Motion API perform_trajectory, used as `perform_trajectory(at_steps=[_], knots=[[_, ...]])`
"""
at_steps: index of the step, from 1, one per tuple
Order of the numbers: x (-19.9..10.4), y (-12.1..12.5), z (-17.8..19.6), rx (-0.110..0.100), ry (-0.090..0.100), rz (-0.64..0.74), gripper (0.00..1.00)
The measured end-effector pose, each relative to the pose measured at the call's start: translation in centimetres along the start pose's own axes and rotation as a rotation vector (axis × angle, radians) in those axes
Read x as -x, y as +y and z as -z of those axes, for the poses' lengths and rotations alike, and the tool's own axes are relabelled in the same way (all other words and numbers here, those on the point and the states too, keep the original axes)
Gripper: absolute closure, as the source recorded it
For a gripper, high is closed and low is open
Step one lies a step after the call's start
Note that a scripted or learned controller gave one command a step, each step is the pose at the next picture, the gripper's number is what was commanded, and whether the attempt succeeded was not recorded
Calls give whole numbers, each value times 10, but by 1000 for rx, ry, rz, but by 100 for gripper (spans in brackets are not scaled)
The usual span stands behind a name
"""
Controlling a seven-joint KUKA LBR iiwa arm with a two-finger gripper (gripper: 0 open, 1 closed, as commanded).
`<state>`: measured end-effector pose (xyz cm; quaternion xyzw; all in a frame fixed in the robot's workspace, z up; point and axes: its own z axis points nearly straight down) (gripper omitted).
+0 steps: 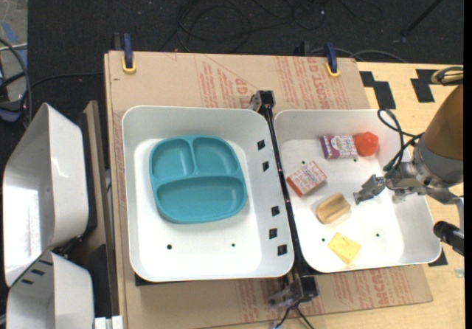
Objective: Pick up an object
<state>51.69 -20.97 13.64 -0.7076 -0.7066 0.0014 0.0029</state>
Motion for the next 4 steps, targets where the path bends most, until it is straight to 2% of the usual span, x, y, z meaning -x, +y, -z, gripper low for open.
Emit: perform_trajectory(at_steps=[1, 2, 3, 4], knots=[[1, 2, 14, 7, -3, 1, 100], [4, -1, 58, 11, -5, 2, 100], [4, 0, 71, 9, -3, 3, 100], [-58, 17, 78, 9, -1, 11, 100]])
